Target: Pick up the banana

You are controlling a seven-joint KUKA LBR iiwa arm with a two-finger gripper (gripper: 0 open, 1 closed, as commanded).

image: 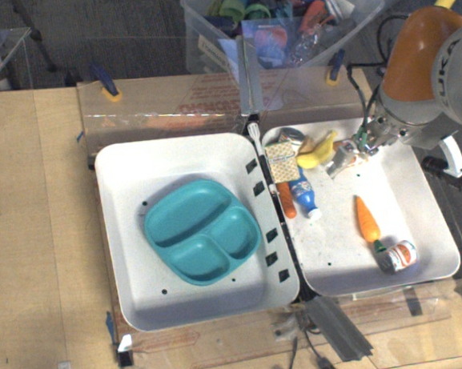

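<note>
The yellow banana lies at the back of the right bin, close to the divider between the bins. My gripper is low over the bin just right of the banana, at its right end. The grey arm with its orange band comes in from the upper right. I cannot make out whether the gripper touches the banana.
Beside the banana lie a cracker packet, a blue-and-white tube and an orange marker. A carrot and a small can sit toward the front right. A teal divided plate lies in the left bin.
</note>
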